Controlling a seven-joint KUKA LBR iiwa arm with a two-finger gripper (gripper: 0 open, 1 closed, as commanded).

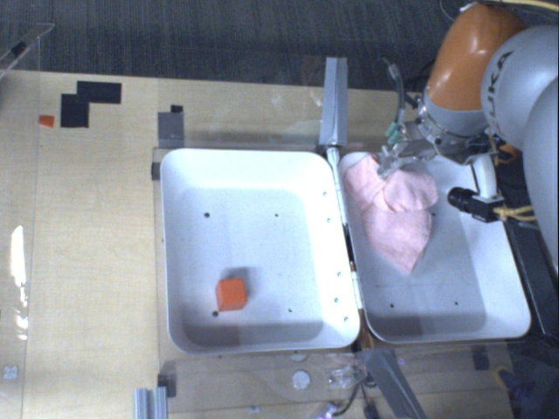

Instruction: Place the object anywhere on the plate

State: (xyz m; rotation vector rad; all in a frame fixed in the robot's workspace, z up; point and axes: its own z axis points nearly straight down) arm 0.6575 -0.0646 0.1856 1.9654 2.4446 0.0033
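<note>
A pink cloth (395, 216) is in the right bin (476, 278), bunched at its top left and tapering to a point toward the bin's middle. My gripper (390, 159) is over the bin's far left corner, right at the bunched top of the cloth. Its fingers look pinched on that top edge, and the cloth trails down from them. An orange cube (231, 294) rests on the floor of the left bin (262, 182), near its front left.
A grey metal divider (332, 103) stands between the two bins at the back. The arm's orange band (467, 55) and grey links cover the right bin's far right corner. Black and orange markers (83, 103) lie on the bench at far left.
</note>
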